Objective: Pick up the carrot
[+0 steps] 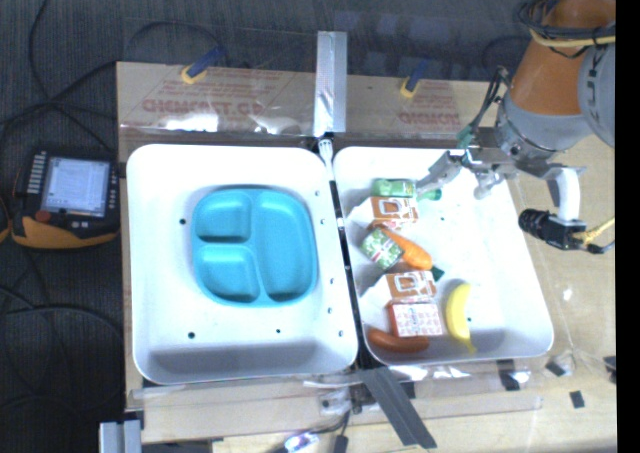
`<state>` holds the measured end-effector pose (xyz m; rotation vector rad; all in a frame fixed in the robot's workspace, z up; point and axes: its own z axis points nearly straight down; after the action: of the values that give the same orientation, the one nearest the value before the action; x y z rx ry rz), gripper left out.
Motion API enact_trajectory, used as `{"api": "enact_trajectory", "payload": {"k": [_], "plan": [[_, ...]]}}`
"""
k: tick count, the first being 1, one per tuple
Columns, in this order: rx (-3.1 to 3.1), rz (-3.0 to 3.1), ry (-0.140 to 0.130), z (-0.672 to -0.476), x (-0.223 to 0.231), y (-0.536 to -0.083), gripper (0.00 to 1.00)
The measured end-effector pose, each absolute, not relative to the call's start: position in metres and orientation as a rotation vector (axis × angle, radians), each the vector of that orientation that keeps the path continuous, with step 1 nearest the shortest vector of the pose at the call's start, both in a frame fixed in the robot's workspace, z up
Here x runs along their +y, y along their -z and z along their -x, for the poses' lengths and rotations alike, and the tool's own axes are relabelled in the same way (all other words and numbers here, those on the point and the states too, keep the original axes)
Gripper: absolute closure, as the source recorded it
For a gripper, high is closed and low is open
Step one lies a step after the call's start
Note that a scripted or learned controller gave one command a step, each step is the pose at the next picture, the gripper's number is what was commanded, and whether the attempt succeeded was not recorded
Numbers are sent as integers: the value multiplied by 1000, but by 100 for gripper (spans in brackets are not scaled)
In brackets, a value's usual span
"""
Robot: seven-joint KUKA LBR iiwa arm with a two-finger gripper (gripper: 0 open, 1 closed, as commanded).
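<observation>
The carrot (pixel 411 250) is orange and lies at a slant in the middle of the right bin (pixel 500 241), among small food packets. My gripper (pixel 460 179) hangs over the bin's upper part, up and to the right of the carrot and apart from it. Its two fingers (pixel 436 175) are spread open with nothing between them. The grey arm with its orange band (pixel 560 51) comes in from the upper right.
Around the carrot lie a green carton (pixel 393 187), an orange box (pixel 393 208), a green packet (pixel 380 244), two printed boxes (pixel 414 303), a banana (pixel 458 313) and a red item (pixel 397 342). The left bin (pixel 160 321) holds a blue divided tray (pixel 250 244).
</observation>
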<state>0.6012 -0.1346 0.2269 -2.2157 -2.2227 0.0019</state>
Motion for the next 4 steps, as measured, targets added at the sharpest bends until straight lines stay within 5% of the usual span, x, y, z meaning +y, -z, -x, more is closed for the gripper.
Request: {"api": "enact_trajectory", "payload": {"k": [1, 2, 3, 4], "plan": [[-1952, 2457, -1, -579, -125, -93, 0], [-1950, 2457, -4, -578, -127, -102, 100], [-1949, 2456, -4, -578, -126, -101, 0], [-2176, 2281, 13, -540, -150, -90, 0]]}}
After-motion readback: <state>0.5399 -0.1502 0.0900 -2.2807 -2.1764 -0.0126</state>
